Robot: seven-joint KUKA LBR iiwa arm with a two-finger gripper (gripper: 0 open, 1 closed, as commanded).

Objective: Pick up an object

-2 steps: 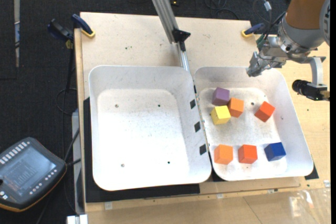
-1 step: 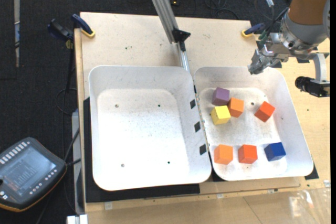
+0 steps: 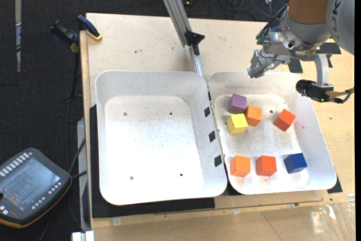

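gripper (image 3: 257, 69) is hanging over the far rim of the right bin (image 3: 316, 138), at about 1 o'clock in the view, w/ nothing between its fingers; can't tell how far apart they're sitting, too small and dark. arm (image 3: 316, 3) is reaching in from 2 o'clock, orange band showing above the wrist.

blocks are all lying in the right bin. purple block (image 3: 237, 103) is sitting toward 12 o'clock of the group, yellow block (image 3: 237, 123) just at its 6 o'clock, orange block (image 3: 254, 115) touching or nearly touching both on the 3 o'clock side. red-orange block (image 3: 284, 119) is sitting apart toward 3 o'clock. along the near side, l to r: another orange block (image 3: 240, 166), a red-orange one (image 3: 266, 166), blue block (image 3: 295, 162).

left bin (image 3: 113, 87) is lying beside it at 9 o'clock. pendant (image 3: 28, 186) is resting at 8 o'clock, off the bench.
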